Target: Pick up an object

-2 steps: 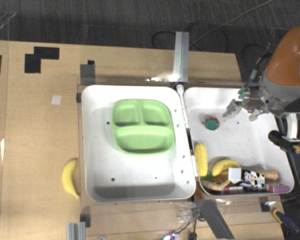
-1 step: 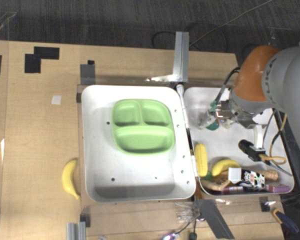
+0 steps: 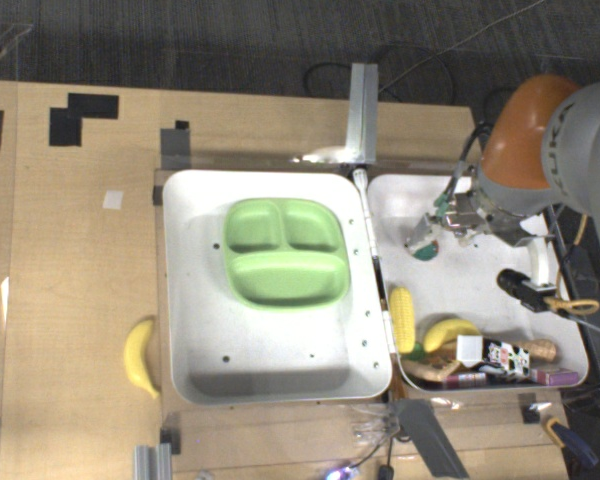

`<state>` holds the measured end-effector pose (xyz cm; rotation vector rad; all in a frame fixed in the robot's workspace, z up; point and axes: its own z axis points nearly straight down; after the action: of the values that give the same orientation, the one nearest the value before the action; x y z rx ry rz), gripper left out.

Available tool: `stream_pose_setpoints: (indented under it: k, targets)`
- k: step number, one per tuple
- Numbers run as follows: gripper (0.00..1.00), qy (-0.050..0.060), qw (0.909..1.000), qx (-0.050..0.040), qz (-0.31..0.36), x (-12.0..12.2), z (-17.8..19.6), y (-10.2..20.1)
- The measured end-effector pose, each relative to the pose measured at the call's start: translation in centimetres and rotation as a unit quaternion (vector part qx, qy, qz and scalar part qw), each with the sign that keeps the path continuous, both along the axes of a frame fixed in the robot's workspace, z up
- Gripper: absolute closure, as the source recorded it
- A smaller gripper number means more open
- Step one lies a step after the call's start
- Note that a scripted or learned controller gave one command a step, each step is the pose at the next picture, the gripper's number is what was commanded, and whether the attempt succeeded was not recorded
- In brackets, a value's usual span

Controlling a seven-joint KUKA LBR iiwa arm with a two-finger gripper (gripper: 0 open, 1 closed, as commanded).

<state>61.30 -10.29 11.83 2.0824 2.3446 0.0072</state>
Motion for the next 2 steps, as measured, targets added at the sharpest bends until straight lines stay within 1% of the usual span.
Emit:
stream_pose_setpoints:
  k: [1, 2]
  targets:
    - [0.00, -0.002, 0.9998, -0.0005, 0.020, 1.9, -2.9, 0.1]
    - [1.00, -0.007, 0.9998, 0.0000, 0.021, 2.1, -1.6, 0.3]
